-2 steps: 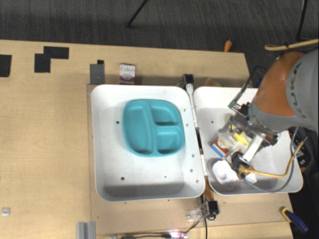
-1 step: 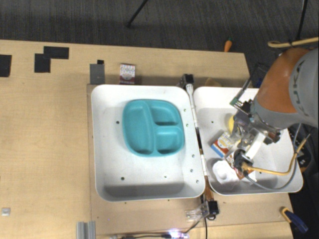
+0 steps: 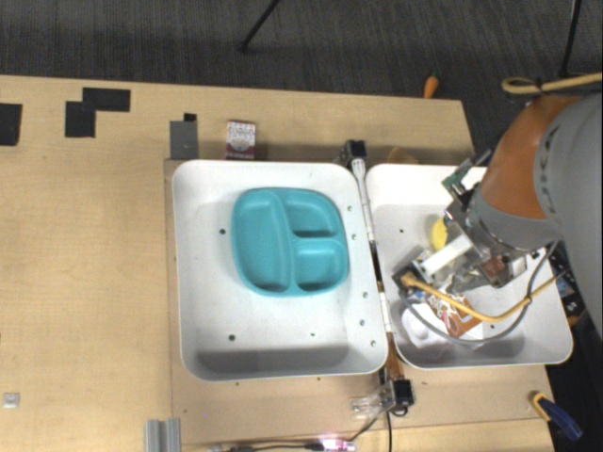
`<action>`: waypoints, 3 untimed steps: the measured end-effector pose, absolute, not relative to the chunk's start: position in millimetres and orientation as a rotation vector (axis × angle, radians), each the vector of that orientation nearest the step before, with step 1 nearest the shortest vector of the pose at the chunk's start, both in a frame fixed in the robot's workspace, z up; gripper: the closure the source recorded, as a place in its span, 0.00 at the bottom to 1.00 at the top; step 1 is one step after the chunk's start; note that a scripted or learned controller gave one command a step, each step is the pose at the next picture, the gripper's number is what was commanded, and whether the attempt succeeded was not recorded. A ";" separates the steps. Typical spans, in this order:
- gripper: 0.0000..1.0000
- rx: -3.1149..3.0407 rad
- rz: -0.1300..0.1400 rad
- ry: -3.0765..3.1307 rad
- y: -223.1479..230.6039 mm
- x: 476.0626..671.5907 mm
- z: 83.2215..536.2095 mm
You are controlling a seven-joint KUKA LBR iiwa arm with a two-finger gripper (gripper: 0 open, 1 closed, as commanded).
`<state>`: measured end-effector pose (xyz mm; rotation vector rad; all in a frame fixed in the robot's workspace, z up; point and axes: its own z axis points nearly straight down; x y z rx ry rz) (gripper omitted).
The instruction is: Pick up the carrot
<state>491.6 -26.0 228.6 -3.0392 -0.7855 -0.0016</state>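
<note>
My gripper (image 3: 441, 314) is lowered into the right bin (image 3: 405, 205), near its front left part, with the grey and orange arm above it covering much of that bin. A small orange-brown piece (image 3: 460, 325) shows right at the gripper's lower end; it may be the carrot, but I cannot tell whether it is held. A yellow object (image 3: 439, 233) lies just behind the gripper, partly hidden by the wrist.
The left bin (image 3: 203, 252) holds a teal divided plate (image 3: 287, 241) in its middle. A pale rounded thing (image 3: 417, 325) lies at the right bin's front left. The ridge between the bins (image 3: 369, 243) runs close to the gripper's left.
</note>
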 end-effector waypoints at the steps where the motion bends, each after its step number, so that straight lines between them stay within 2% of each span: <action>1: 0.00 -3.040 -0.001 -0.785 -26.8 491.5 228.5; 2: 0.00 -3.106 -0.004 -0.467 -41.9 488.6 267.4; 3: 0.00 -3.118 -0.013 -0.409 -96.2 510.6 357.9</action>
